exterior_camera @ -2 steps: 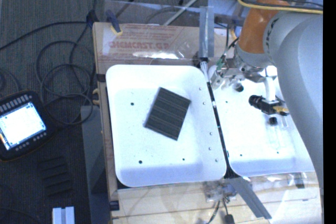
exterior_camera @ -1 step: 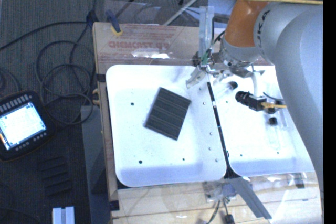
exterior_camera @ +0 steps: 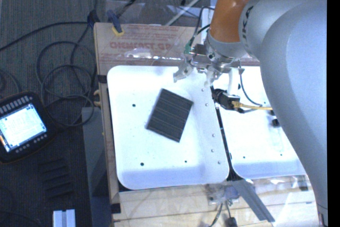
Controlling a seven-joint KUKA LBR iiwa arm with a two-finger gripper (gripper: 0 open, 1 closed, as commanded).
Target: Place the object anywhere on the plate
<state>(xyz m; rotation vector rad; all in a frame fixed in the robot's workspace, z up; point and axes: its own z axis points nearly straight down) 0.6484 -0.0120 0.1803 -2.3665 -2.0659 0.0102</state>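
Looming grey at the frame's right, the arm (exterior_camera: pixel 297 87) hides much of the right bin (exterior_camera: pixel 255 141), its gripper (exterior_camera: pixel 197 73) seemingly spread and empty above the left bin's (exterior_camera: pixel 133 167) upper edge, near the dark ridged plate (exterior_camera: pixel 170 115).

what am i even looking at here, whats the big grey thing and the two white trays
One camera, fixed above a bench, looks down at a slant. The big grey shape on the right is a robot arm with an orange band above its wrist. At its tip is a two-finger gripper, hanging over the far edge of the left bin with its fingers spread and nothing between them. The two white trays are shallow bins side by side; the right bin is partly hidden by the arm. A dark ribbed plate lies flat in the left bin. On the floor to the left sits a handheld control screen.
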